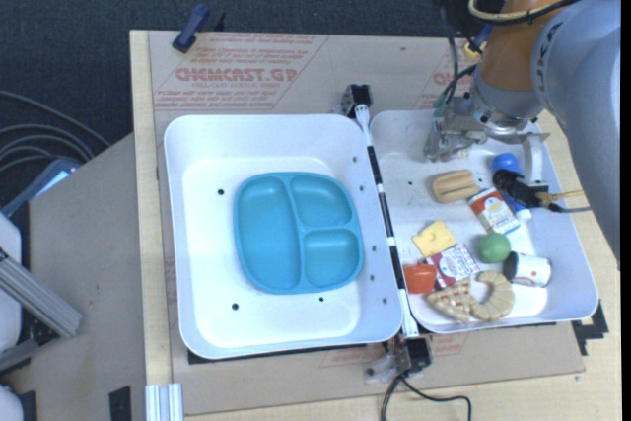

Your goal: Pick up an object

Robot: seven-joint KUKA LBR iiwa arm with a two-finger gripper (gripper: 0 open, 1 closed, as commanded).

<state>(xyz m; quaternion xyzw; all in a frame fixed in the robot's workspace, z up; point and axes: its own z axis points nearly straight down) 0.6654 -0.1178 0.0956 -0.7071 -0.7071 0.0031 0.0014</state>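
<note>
My gripper (pixel 446 143) hangs over the far left part of the right bin (pixel 572 296), below the orange band of the arm (pixel 518 25). It is just above a tan bread roll (pixel 454 184) and apart from it. Nothing shows in its grasp. Toy foods lie in the right bin: a yellow cheese wedge (pixel 434 238), a green ball (pixel 494 246), a red block (pixel 419 278), a red-and-white packet (pixel 490 210), a blue piece (pixel 505 163) and a waffle-like cracker (pixel 452 301).
The left bin (pixel 197 163) holds a blue divided plate (pixel 296 232). A black clip (pixel 357 98) sits at the top of the divider between the bins. A white cup (pixel 532 269) lies near the right bin's front right. Cables run along the arm.
</note>
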